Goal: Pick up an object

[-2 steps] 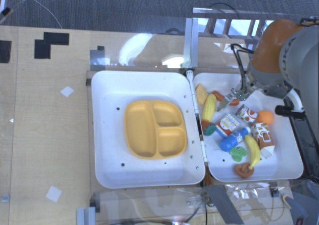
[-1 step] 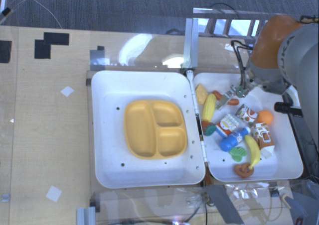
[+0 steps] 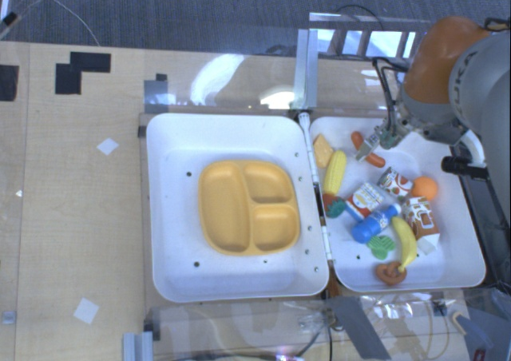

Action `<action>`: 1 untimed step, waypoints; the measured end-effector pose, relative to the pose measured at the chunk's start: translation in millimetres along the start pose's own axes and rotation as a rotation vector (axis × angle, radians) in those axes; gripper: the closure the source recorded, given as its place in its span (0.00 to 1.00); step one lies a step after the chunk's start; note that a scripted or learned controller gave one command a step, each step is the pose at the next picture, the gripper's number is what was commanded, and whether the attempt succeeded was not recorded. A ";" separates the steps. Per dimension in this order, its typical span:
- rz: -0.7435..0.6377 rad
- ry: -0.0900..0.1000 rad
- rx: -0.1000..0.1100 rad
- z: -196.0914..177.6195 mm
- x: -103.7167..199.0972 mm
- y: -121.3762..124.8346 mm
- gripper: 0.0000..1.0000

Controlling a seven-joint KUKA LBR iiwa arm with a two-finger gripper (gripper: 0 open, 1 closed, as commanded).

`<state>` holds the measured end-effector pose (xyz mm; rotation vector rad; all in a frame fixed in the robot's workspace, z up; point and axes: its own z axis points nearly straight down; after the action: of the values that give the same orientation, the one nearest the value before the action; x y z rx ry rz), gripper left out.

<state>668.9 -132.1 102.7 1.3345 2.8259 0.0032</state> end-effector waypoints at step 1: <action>-0.003 0.017 0.007 2.0 4.7 0.3 0.00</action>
<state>666.2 -128.4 100.6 1.3385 2.8441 0.0037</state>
